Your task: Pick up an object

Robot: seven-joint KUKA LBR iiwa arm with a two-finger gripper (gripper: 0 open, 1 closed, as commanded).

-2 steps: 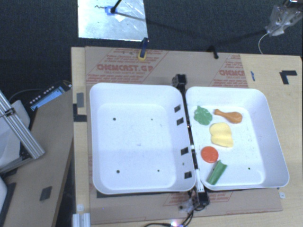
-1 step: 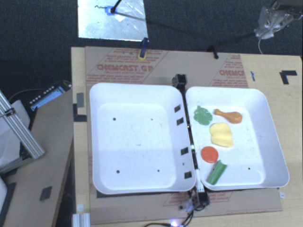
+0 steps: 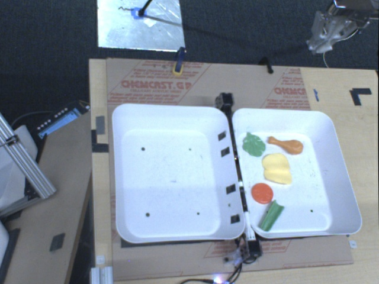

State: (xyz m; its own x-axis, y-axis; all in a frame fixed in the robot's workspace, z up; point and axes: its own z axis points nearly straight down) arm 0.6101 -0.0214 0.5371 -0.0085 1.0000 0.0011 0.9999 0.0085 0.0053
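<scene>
- Camera view: gripper (image 3: 324, 35) sits at top right, off the table (image 3: 331, 84), over dark floor (image 3: 47, 46). Can't tell how its fingers stand; nothing visible between them.
- Two white bins side by side, both well below and left of the fingers. Right bin (image 3: 331, 129) is the nearer one and holds all four items.
- Left bin (image 3: 127, 123): farther left of the fingers, bare white floor with a few dark dots.
- Green leafy piece (image 3: 253, 145): upper left of right bin, compact clump, no clear long axis.
- Orange drumstick (image 3: 286, 144): just right of the green piece, closest item to the fingers. Long axis roughly left-right, thin end left, fat end right.
- Yellow piece (image 3: 277, 168): below the drumstick, rounded and slightly taller than wide.
- Red disc (image 3: 262, 193): below-left of the yellow piece, near it, round.
- Green stick (image 3: 271, 215): just below the disc, farthest from the fingers. Long axis diagonal, lower left to upper right.
- Silver sheet (image 3: 140, 15) lies on the floor far left of the fingers.
</scene>
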